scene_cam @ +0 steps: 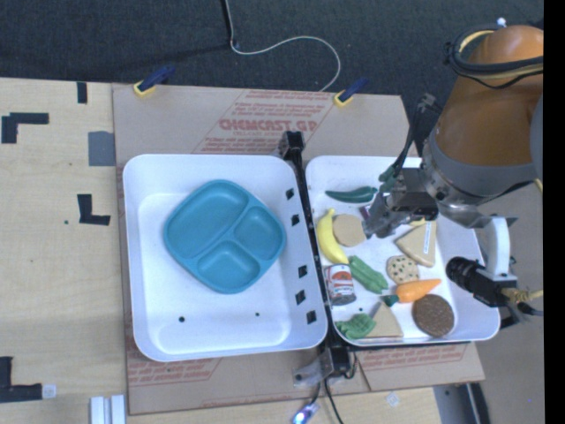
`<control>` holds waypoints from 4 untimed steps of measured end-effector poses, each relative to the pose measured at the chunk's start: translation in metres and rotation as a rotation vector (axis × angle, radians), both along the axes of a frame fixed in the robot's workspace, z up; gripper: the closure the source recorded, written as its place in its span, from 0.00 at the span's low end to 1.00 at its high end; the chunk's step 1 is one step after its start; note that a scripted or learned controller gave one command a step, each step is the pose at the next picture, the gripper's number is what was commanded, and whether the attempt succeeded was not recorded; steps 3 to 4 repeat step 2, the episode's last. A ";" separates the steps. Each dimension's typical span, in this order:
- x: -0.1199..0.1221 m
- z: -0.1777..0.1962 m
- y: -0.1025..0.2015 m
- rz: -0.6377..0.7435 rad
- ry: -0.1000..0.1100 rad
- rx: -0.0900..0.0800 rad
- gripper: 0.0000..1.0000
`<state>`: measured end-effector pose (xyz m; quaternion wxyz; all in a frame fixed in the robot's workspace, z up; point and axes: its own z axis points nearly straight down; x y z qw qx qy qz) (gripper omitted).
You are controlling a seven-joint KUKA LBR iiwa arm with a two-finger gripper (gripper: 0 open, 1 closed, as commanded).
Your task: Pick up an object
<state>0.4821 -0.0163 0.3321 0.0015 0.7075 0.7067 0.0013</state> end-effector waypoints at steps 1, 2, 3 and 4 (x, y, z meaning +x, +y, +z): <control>0.001 -0.034 0.043 0.005 0.009 0.001 1.00; 0.002 0.008 0.069 0.006 0.002 0.001 1.00; 0.002 0.008 0.069 0.006 0.002 0.001 1.00; 0.002 0.008 0.069 0.006 0.002 0.001 1.00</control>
